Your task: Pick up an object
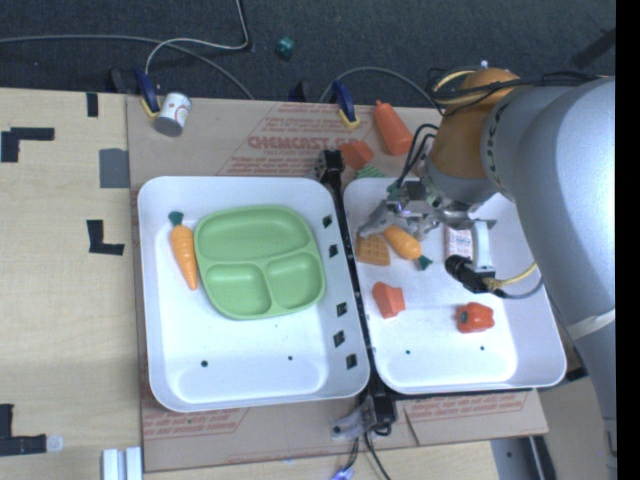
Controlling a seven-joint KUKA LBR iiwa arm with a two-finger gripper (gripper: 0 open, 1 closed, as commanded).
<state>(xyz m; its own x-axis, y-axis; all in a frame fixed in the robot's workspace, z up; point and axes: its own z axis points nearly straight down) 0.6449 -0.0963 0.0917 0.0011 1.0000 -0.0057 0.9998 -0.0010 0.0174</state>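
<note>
Behind both bins, brown cardboard (290, 143) reads "CHEMCAST" in red print.

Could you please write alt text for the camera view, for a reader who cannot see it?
A grey arm's pincer hovers at a toy carrot in the right bin; the left bin holds a green plate and another carrot.

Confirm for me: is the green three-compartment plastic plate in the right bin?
No, the green three-compartment plastic plate lies in the left white bin, beside an orange toy carrot.
</note>
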